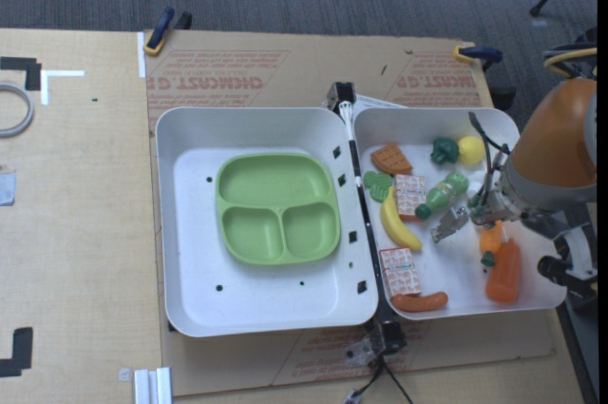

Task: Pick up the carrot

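While I watch from above, I see a wooden bench [76,231] topped with cardboard [237,74], grey carpet beyond at twelve o'clock. Two white bins sit side by side: the left bin [180,298] holds a green divided plate [277,207]; the right bin [432,309] holds toy food. My arm [560,145] enters at three o'clock. The carrot [503,271] lies near the right bin's four o'clock corner, just below the claw [475,207]. Wrist clutter hides the claw's tips, so I cannot tell its opening.
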Robot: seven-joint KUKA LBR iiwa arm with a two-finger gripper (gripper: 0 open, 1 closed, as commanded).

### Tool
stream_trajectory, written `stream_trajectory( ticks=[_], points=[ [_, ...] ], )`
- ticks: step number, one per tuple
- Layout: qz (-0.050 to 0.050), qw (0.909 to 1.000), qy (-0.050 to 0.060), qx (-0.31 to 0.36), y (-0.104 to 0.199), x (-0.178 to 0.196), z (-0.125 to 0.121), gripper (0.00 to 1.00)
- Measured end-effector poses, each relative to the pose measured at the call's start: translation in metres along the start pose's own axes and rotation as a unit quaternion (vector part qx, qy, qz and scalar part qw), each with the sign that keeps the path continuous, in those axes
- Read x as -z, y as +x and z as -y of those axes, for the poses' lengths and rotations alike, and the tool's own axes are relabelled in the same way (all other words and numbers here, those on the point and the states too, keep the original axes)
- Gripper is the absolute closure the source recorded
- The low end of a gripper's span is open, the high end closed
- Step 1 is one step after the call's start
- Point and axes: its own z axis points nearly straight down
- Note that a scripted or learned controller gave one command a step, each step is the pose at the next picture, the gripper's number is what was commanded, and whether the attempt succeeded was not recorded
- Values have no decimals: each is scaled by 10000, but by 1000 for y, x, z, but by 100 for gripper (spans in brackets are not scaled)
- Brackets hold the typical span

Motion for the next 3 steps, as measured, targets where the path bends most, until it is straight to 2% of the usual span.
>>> stream_trajectory(
  ticks=[1,2,3],
  points=[
    [3,10000,-9,-19,0,10,-1,100],
    [5,9754,-9,-2202,37,72,-21,100],
    [5,9754,-8,-2203,37,72,-21,0]
  ],
)
